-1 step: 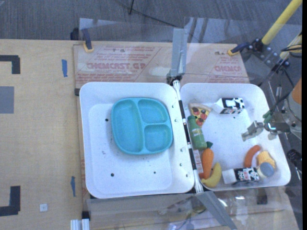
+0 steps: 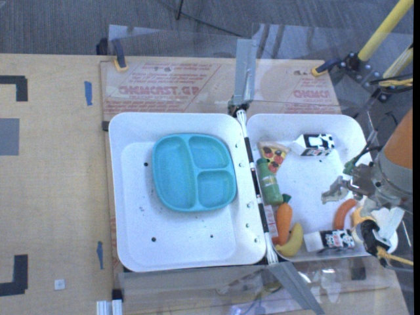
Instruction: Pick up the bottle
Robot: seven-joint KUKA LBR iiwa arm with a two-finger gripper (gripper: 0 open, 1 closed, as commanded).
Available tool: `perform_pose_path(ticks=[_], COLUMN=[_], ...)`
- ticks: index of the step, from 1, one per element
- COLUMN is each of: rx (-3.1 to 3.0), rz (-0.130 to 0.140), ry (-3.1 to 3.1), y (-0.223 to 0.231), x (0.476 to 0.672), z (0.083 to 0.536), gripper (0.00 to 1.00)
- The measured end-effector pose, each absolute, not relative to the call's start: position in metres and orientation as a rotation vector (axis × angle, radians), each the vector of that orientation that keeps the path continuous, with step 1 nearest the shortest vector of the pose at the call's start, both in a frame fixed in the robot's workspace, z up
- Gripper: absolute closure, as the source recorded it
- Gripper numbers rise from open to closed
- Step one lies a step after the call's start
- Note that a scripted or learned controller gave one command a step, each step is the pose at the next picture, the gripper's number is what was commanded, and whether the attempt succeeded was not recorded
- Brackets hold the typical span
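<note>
Hand (image 2: 340,188) well right of bottle (image 2: 268,182)

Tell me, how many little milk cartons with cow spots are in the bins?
2, both in the right bin. One milk carton lies near the far edge; the other milk carton lies at the near edge, beside the arm, which may hide more.

My way lies open across the right bin's (image 2: 351,126) bare middle, though pizza slice (image 2: 273,155), carrot (image 2: 283,220) and banana (image 2: 293,240) crowd the bottle (image 2: 268,182) along its left wall
</note>
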State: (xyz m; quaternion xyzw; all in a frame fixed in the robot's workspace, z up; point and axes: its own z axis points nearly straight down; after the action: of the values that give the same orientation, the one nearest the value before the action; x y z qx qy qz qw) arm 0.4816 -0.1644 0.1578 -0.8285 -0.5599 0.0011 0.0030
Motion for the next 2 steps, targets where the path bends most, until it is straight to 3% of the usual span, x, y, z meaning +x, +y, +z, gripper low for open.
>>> perform_pose_path(ticks=[1,2], rx=[-3.000,-2.983], rz=[-0.059,-0.028], ry=[-1.027,-1.028], y=[-0.116,-0.110], x=[0.492,0.486], z=[0.102,0.091], gripper=[0.00,0.00])
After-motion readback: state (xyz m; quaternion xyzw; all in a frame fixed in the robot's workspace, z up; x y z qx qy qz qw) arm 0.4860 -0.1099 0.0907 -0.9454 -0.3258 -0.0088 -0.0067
